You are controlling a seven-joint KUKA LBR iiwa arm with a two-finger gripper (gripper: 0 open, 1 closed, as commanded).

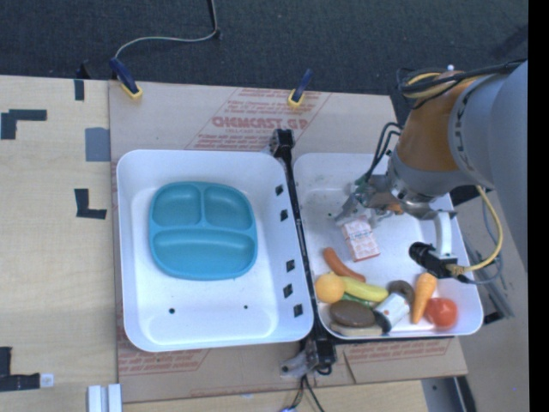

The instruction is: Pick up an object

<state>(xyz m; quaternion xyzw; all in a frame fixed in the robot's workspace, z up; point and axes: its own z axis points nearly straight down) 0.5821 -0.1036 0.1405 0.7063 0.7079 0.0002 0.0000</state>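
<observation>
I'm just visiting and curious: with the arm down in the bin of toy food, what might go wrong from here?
1. The gripper is above bare bin floor beside the small packet, so it may close on nothing.
2. The toy food is heaped together at the near wall: the carrot, tomato, banana and orange touch, so grabbing one could drag or scatter its neighbours.
3. The packet lies flat, which probably makes it hard to get under.

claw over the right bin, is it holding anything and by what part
Cannot be told: the claw hangs above the small white-and-red packet in the right white bin, apart from it, with nothing visible in its grip.
</observation>
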